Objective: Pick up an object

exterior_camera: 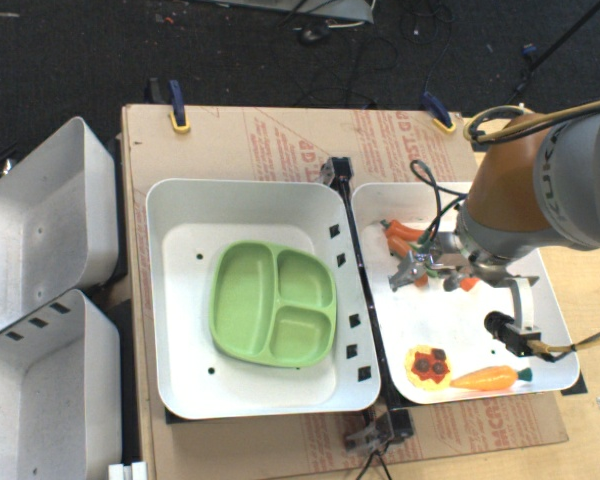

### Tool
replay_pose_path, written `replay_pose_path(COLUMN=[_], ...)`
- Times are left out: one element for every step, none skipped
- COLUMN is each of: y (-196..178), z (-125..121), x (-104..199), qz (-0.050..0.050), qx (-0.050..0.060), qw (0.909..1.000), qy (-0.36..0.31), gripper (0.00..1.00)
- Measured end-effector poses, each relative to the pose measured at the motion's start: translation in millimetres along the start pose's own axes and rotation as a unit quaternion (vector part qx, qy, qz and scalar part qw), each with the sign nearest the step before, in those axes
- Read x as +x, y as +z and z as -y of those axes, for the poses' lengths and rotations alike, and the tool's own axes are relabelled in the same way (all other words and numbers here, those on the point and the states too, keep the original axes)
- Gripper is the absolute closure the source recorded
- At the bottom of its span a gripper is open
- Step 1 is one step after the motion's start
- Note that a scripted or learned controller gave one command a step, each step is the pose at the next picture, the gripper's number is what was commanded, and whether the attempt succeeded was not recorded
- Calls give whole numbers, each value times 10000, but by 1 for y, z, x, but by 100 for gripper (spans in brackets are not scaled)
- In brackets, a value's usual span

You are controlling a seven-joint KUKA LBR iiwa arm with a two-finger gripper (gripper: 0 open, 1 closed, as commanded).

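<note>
Near the front rim of the right bin [555, 293] lies a toy carrot [488, 376], orange with a green tip pointing right, flat on the bin floor. Just to its left, touching or nearly so, sits a yellow piece [428, 367] with red and dark marks on top. Farther back in the same bin, beside the divider between the two bins, a second orange object [404, 233] rests partly hidden by cables. A small orange-red bit [468, 283] shows under the wrist; what it is cannot be told.

The gripper [417, 268] hangs over the middle of the right bin, well apart from the carrot and just in front of the second orange object. Whether it is spread or closed cannot be told, and nothing can be seen held in it. The arm [540, 188] reaches in from the right, its orange band above the wrist.

The left bin [170, 218] holds a green divided plate [274, 304] with three compartments. Both bins stand on the brown table [280, 138].
</note>
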State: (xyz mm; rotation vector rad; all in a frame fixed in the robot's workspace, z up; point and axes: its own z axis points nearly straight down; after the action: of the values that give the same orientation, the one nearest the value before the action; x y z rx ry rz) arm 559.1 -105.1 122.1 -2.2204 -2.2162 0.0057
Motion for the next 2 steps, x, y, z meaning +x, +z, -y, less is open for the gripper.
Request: replay_pose_path(y=[32,20], z=[1,0], x=[1,0], qz=[-1,1], qx=[-9,-25], qw=[10000,10000], qy=[-5,3], gripper=[0,100])
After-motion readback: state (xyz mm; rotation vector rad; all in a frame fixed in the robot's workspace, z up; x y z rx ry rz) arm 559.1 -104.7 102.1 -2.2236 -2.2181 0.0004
